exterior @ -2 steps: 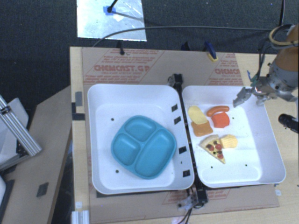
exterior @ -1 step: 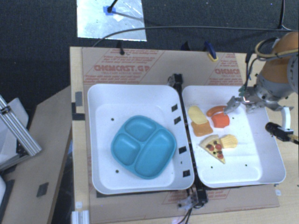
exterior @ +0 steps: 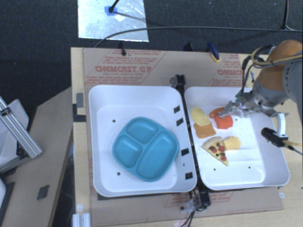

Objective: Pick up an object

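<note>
My tool (exterior: 228,110) low over the red toy piece (exterior: 224,121) in right bin (exterior: 274,174), lined up for a grab; grip state unreadable.

- The grey arm with the orange band (exterior: 284,67) is cut off by the right edge, so its upper links are out of sight
- The gripper (exterior: 230,109) is small and blurred above the red-orange toy food piece (exterior: 224,121); whether its fingers are apart or closed cannot be told, nor whether they touch that piece
- A second orange piece (exterior: 216,112) is partly covered by the gripper, so its shape is unclear
- The grey metal rail (exterior: 16,131) at the left runs out of frame
- The red print on the tan cardboard sheet (exterior: 137,66) under the bins is partly hidden by the white bins' rims
</note>
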`<state>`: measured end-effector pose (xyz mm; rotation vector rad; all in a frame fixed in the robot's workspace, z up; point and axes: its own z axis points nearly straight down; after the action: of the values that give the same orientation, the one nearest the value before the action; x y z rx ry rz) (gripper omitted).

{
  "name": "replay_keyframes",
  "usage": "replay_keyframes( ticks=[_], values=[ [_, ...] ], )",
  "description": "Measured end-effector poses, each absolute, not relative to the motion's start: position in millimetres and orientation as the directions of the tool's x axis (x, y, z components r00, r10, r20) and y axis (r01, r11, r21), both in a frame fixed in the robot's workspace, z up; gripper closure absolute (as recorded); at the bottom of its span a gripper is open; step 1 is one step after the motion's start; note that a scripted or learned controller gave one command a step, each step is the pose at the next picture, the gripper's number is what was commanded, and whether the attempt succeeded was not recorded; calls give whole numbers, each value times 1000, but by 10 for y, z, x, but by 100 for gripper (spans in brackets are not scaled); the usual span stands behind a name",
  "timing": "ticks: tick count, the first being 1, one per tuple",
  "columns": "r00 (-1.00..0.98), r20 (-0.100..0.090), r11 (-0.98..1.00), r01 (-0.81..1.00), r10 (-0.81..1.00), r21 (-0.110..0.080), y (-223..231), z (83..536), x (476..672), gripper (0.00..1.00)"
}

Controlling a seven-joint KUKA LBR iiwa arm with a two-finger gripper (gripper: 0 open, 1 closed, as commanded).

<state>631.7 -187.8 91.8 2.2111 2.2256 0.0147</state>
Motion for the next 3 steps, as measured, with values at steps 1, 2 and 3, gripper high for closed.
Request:
replay_keyframes(
  ticks=[1,2,3],
  values=[
    [-11,0,11,1000,1000,24,-1874,1072,6356,100],
    [-7,-2,7,1000,1000,7,-1866,1527,6421,100],
    [-7,-2,7,1000,1000,7,-1861,1970,6428,100]
  ],
)
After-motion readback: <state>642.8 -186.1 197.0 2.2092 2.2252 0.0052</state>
